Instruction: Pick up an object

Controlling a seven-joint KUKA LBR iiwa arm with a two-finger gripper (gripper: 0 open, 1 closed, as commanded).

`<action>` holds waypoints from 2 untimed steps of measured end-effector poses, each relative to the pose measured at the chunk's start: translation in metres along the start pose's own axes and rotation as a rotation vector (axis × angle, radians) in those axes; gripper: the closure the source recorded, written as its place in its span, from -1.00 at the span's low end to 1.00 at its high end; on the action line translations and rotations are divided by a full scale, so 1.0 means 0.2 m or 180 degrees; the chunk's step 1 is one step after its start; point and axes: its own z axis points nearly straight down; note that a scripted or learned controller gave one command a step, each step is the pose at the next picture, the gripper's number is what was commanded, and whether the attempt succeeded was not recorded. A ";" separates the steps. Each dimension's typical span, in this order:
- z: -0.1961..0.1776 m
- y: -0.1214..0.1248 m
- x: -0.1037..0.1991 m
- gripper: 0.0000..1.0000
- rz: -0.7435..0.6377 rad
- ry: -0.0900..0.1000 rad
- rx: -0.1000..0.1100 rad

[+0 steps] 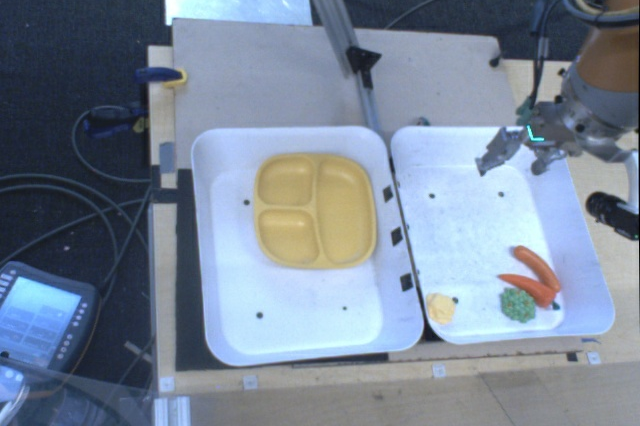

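1. Tray point(316, 210), yellow and split into three compartments, is lying in the left bin point(225, 314) at centre frame; it is wide and flat, and I judge it a poor first choice for a two-finger grasp.
2. Small things are sitting in the lower right corner of the right bin point(470, 224): a pale yellow piece point(440, 307), then a green broccoli-like piece point(517, 304), then two orange carrot-like pieces point(534, 276) touching or nearly touching each other.
3. The pincer point(515, 152) is hanging over the upper part of the right bin, well apart from those pieces, with its fingers standing apart and nothing between them.
4. The pale yellow piece is lying apart from the others, so it is probably offering the cleanest grasp.
5. The arm should be travelling toward lower frame, centring over one piece, and descending straight.
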 end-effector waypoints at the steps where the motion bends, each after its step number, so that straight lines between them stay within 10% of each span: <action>1: 0.21 0.01 0.01 -1.00 0.0011 -0.0001 0.0014; 2: 0.49 0.00 -0.04 -1.00 0.0011 0.0000 0.0020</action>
